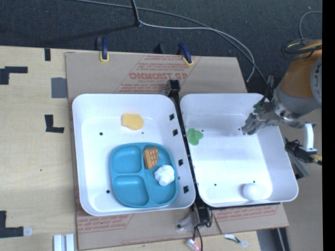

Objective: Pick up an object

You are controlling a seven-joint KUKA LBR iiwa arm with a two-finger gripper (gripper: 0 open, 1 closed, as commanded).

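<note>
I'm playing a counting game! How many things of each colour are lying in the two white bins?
Yellow: 1, the yellow piece
Blue: 1, the blue tray
Brown: 1, the brown waffle
White: 2, the white lump and the white ball
Green: 1, the green piece
Total: 6

A robot lab: clamped cardboard (157, 75), taped bench (31, 140), trailing cables (209, 30).

- The desk (31, 156) is light wood, with dark tape marks across its left side.
- A brown cardboard sheet (152, 75) with red lettering lies flat on it, two clamps (104, 50) at its far edge.
- Two white bins, left (86, 114) and right (272, 161), rest touching on the cardboard.
</note>
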